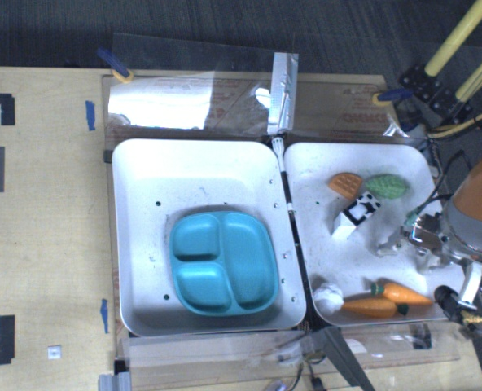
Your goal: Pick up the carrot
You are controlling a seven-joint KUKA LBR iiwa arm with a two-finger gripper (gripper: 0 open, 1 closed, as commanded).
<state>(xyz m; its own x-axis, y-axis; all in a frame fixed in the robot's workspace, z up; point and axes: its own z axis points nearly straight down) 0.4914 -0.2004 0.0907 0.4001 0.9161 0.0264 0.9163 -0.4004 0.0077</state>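
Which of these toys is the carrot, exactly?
Find the right-hand shallow white bin and follow its near edge. The orange carrot with a green top lies there. Its green end and brighter orange set it apart from the darker, white-tipped piece alongside.

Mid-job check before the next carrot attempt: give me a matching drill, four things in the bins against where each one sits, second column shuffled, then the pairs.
Things:
1. blue divided plate
2. carrot
3. green leaf
4. black-and-white block

Places:
A. far end of the right bin, beside an orange cookie-like piece
B. near edge of the right bin, leafy end pointing left
C. middle of the left bin
D. just below the orange cookie-like piece, upper middle of the right bin

Pairs: 1-C, 2-B, 3-A, 4-D
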